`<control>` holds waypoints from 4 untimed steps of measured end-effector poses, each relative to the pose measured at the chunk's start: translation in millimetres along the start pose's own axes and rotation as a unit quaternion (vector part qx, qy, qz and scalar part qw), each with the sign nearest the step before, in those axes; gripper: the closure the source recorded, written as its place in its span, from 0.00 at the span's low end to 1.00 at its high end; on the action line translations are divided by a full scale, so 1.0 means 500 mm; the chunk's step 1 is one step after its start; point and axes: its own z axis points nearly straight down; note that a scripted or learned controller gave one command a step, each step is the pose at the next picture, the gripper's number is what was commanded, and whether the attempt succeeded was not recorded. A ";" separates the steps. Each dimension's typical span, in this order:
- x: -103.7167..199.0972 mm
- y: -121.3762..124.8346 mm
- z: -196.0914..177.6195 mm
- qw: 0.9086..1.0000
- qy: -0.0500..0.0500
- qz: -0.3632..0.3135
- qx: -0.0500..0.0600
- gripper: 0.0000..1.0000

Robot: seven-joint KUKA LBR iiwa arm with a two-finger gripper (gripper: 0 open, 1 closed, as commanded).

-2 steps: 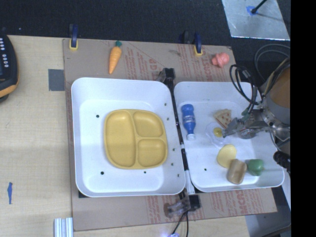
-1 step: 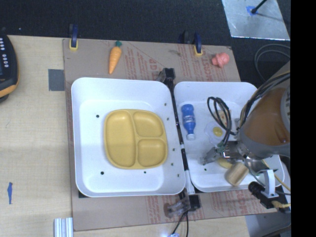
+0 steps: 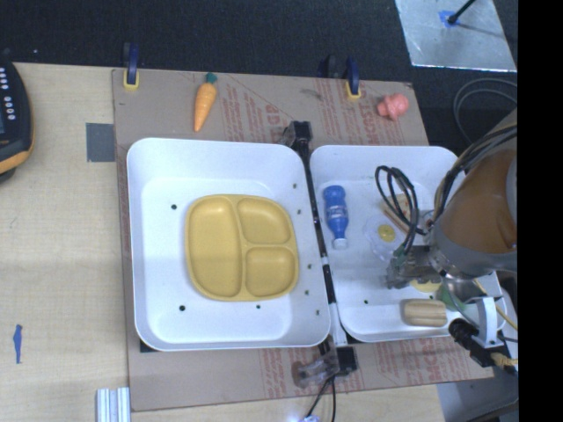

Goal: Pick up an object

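In the right bin [image 3: 361, 323] lie a blue bottle [image 3: 334, 213], a small yellow round piece [image 3: 387, 232], a tan bread-like block [image 3: 423, 312] and a tan item [image 3: 400, 206] partly under the arm's black cable. My gripper [image 3: 406, 269] hangs low over the right part of this bin, just above the tan block and right of the yellow piece. The wrist and cables hide its fingers. The left bin [image 3: 149, 236] holds a yellow divided plate [image 3: 240, 245].
A toy carrot [image 3: 204, 102] and a pink item [image 3: 393, 105] lie on the cardboard behind the bins. Blue and yellow clamps hold the board's back edge. A dark device [image 3: 13, 117] sits at the far left. The arm's orange band [image 3: 482, 205] covers the bin's right side.
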 end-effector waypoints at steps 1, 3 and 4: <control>-0.056 0.227 -0.201 1.000 -0.002 -0.002 -0.009 1.00; -0.063 0.246 0.033 1.000 0.001 -0.001 0.003 0.00; -0.089 0.227 0.020 1.000 0.004 -0.001 0.001 0.00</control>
